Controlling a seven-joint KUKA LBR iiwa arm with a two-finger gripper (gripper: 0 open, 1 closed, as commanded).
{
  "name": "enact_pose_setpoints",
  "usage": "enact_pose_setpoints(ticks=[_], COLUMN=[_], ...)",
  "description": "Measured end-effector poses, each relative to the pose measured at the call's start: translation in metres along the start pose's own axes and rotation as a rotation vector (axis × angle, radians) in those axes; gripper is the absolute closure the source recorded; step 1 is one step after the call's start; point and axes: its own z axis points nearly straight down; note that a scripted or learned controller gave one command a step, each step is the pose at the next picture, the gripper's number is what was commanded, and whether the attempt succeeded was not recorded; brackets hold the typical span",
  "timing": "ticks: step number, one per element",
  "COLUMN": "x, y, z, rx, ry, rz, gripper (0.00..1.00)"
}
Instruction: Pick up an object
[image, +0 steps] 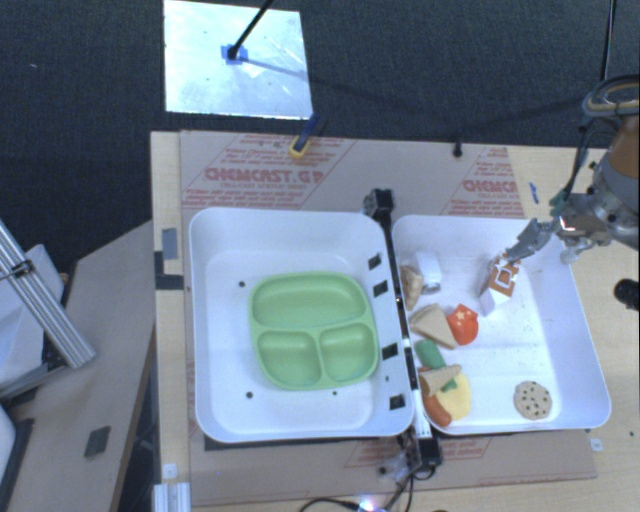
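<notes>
Fingers (516, 255) just above small carton (499, 280)

The arm (612, 190) was grey metal with an orange band just above its wrist, and dark cables looped beside it. Its gripper (524, 245) was a slim grey piece tapering toward the tip, with a small reddish glow at its base.

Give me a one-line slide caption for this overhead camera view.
Gripper poised over small carton in right bin; green tray in left bin.
</notes>
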Motion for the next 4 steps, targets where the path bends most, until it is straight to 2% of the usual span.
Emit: enact_pose_setpoints(ticks=[1, 2, 4], x=[0.0, 0.007, 0.0], y=[0.002, 0.009, 0.008], z=[-0.007, 0.051, 0.162], rx=[-0.011, -0.007, -0.008], ry=[-0.002, -0.001, -0.001], rz=[-0.003, -0.005, 0.0], gripper=[0.0, 0.0, 0.0])
